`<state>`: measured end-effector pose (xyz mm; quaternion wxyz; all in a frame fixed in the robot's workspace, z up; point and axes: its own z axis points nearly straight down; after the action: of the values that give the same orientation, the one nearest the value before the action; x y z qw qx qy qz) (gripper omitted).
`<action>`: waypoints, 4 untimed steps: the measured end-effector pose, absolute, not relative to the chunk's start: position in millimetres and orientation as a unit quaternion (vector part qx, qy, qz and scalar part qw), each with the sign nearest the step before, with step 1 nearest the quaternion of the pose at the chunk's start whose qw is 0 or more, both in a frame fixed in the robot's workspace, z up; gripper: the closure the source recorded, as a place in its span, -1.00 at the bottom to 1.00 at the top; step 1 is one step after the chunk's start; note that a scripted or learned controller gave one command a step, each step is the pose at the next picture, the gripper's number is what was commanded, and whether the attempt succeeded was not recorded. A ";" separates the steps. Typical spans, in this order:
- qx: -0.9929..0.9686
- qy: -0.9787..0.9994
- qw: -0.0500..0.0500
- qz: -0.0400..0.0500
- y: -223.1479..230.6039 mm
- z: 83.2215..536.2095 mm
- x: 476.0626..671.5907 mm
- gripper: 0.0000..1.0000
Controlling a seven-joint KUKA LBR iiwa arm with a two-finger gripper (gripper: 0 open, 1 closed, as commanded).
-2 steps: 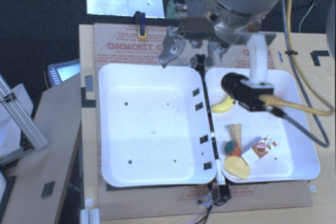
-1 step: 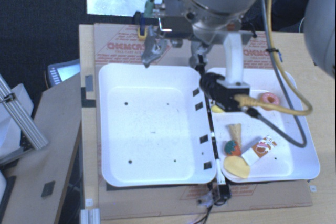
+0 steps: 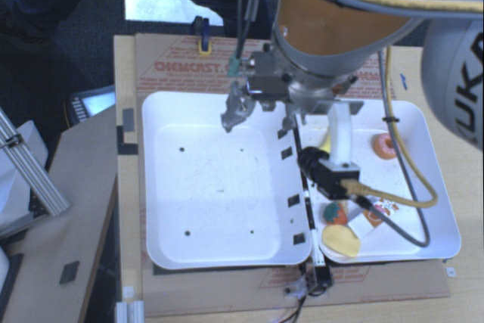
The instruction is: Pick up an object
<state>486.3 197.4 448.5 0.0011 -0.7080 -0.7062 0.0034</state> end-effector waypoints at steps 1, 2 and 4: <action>-0.707 -0.707 0.000 0.000 170.6 424.3 486.8 -1.00; -0.706 -0.708 -0.001 -0.002 172.2 436.7 487.4 1.00; -0.713 -0.702 -0.004 -0.002 73.4 402.1 501.9 1.00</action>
<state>501.9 73.4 402.1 -0.0039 -0.7125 -0.7016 -0.0021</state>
